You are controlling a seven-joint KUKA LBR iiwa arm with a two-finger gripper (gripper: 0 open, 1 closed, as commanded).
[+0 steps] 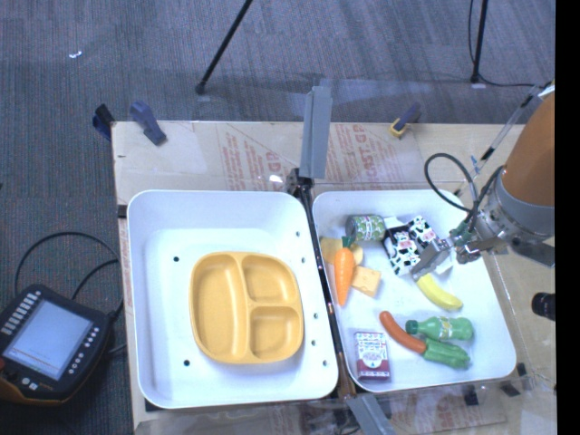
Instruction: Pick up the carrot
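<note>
Currently: carrot (343, 275) unpicked, lying left of the banana (439, 292); my gripper (435, 261) just above the banana, grip state unclear.

Hemmed in: carrot (343, 275) flanked by the bin wall (319, 261) to the left, cheese wedge (366, 281) touching on the right, green can (366, 227) just above. Open white floor below the tip. Approachable from overhead.

- Carrot (343, 275) lies in right bin (504, 333), near its left wall, leafy end up.
- Cheese wedge (366, 281) just right of carrot.
- Gripper (442, 256) farther right, above banana (439, 292).
- Yellow tray (246, 307) left of carrot, in other bin (154, 243).
</note>
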